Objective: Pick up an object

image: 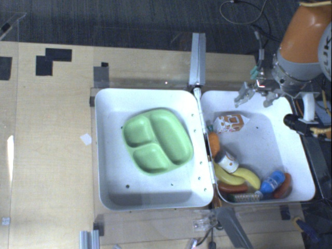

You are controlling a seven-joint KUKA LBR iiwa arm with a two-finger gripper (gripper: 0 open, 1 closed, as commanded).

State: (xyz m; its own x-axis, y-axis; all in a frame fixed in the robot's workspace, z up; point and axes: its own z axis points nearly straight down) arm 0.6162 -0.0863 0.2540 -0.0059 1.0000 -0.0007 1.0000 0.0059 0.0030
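Crowded against the near wall of the right bin (301, 154), well below the claw (258, 93), a banana (237, 176), a blue bottle (272, 182), a reddish-brown piece (234, 188) and an orange thing (213, 143) are all lying touching or nearly so. Closer to the claw, just below and a little left of it, a small white and orange packet (231, 123) is sitting alone on the bin floor. That claw is hovering over the bin's far rim, fingers spread apart and gripping nothing. To its far left, a green divided tray (158, 140) is filling the left bin (106, 134). My worry: coming down at the rim, the fingers could be striking the wall; going for the pile, they might be wedging between items or nudging them away; the flat packet may be slipping out
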